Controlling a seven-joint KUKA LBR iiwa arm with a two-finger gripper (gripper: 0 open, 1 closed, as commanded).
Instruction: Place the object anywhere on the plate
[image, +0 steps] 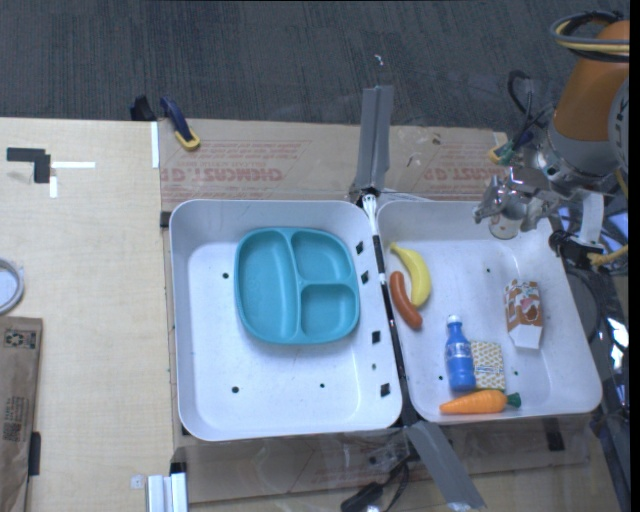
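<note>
Teal plate lies flat in left bin, long axis up-down; tool over right bin's far edge — grip state can't tell.

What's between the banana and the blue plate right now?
In the camera view, the banana and plate are parted by the two bins' meeting rims; the sausage lies beside the banana.

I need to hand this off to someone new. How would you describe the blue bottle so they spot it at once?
Look in the right bin, at its front half near the carrot. The blue bottle lies just above the carrot and left of a small tan packet. It is the only blue item in that bin, with a white cap.
</note>
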